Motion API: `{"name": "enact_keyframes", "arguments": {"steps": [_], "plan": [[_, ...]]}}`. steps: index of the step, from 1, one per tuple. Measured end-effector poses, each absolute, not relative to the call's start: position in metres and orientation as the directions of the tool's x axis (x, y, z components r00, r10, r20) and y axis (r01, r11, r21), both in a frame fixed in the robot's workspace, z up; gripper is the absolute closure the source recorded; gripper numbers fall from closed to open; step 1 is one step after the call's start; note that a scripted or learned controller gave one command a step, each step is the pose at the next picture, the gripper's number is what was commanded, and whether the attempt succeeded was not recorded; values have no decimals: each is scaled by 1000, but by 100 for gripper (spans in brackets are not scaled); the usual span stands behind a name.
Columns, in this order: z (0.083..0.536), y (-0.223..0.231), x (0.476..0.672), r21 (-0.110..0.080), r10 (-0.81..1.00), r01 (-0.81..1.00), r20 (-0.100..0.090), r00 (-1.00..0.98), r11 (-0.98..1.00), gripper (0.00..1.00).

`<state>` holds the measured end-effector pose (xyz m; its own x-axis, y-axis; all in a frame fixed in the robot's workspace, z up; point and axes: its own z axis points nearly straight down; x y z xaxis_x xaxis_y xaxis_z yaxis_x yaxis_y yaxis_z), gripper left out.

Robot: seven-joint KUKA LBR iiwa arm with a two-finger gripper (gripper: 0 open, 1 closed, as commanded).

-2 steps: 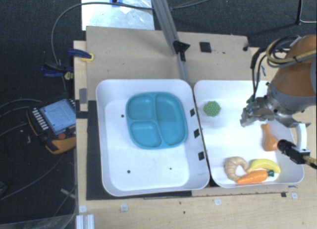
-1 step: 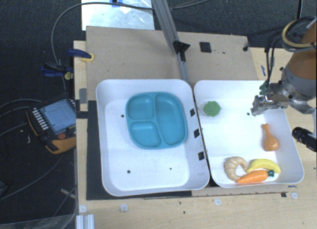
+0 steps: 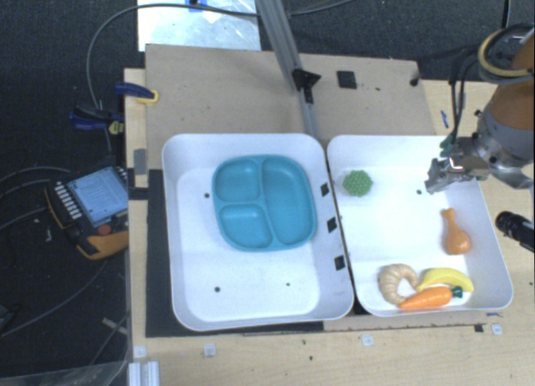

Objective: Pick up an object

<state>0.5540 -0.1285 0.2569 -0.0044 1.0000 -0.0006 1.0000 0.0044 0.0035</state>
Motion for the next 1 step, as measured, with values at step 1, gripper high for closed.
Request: {"name": "enact_keyframes", "arguments": {"steps": [1], "plan": [[255,-67,572,4,1000,1000,2,-12,12,100]]}}
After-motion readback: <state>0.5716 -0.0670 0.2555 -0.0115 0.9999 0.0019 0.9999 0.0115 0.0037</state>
